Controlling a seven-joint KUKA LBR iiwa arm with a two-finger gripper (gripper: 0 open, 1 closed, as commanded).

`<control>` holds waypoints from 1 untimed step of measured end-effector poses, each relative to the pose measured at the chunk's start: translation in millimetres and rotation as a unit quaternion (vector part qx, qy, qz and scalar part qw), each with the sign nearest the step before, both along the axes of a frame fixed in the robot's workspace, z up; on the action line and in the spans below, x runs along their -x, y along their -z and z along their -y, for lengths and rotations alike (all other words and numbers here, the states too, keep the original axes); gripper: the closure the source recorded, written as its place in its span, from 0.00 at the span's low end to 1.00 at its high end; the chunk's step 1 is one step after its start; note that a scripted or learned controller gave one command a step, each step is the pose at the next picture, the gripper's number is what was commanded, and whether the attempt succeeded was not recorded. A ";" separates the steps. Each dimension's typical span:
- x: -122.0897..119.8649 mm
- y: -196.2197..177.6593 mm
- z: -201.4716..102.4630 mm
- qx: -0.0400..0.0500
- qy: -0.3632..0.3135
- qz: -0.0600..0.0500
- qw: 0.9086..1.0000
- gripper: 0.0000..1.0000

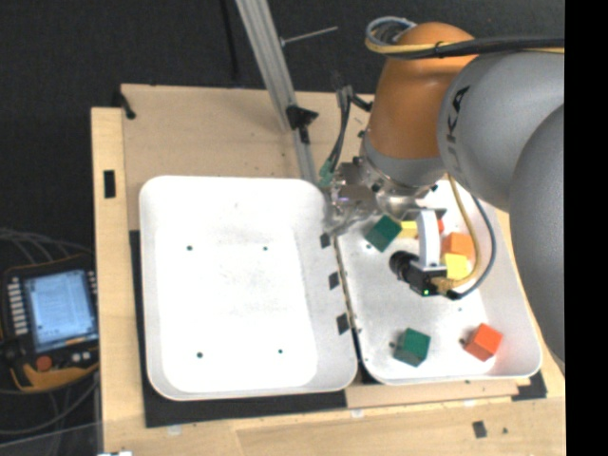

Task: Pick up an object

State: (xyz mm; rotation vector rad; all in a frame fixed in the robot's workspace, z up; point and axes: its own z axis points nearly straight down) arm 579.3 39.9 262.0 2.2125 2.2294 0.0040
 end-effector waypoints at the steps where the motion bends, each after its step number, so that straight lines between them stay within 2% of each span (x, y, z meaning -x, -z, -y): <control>1: -18.1 -2.0 -54.5 0.000 0.001 0.000 1.000 1.00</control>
